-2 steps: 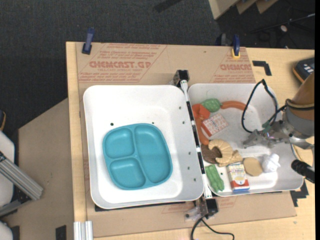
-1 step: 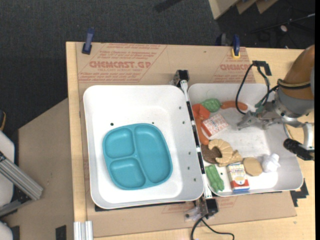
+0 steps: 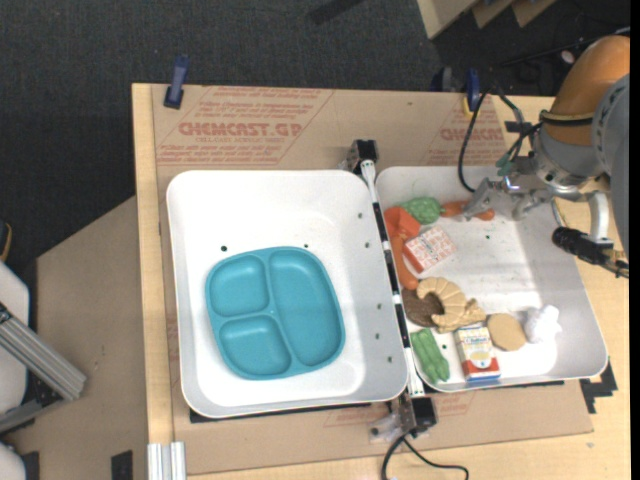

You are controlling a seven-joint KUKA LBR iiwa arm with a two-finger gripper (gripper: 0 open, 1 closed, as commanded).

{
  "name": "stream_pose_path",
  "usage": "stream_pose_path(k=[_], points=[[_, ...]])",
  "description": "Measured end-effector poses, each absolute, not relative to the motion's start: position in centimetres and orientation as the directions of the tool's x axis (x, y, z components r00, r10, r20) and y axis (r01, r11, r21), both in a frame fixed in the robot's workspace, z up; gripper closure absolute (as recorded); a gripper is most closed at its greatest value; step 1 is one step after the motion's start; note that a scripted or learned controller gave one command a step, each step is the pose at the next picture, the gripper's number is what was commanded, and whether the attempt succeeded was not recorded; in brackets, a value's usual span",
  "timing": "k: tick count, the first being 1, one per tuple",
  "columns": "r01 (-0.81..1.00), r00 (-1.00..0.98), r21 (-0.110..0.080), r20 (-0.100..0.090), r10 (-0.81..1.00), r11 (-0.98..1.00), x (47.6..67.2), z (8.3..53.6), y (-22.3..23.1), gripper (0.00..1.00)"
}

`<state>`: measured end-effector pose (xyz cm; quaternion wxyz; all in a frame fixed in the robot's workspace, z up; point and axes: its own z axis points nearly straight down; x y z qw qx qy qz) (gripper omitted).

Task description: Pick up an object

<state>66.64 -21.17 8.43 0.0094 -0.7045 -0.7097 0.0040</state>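
Over at the far right of the bench, the gripper [image 3: 500, 190] hangs above the far edge of the right bin [image 3: 560, 298], its grey wrist and orange band reaching in from the right; whether it is open or closed I cannot tell, and nothing shows in its grasp. Every candidate for picking lies in that bin, crowded along its left and near sides: a green piece [image 3: 423, 209] and an orange piece [image 3: 402, 225] far left, a red-and-white packet [image 3: 429, 249], a brown pastry [image 3: 443, 304], a small carton [image 3: 478, 353], a tan cookie [image 3: 507, 332] and a green pod [image 3: 432, 354]. I judge the arm is poised near the far-left cluster, no pick yet made. A teal divided plate [image 3: 275, 311] sits alone in the left bin [image 3: 200, 208], likely out of play.
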Motion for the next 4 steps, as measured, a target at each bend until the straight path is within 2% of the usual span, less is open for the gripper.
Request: stream_pose_path(k=[1,2,3,4], points=[[1.0,-0.005,-0.003,0.003,1.0,0.005,65.5,9.8,-15.3,0.0],[1.0,-0.004,-0.002,0.001,1.0,0.004,66.7,8.4,-11.9,0.0],[1.0,-0.003,0.001,-0.001,1.0,0.003,66.7,9.6,-12.1,1.0],[1.0,-0.006,0.003,0.003,1.0,0.006,62.2,19.1,-5.6,1.0]])
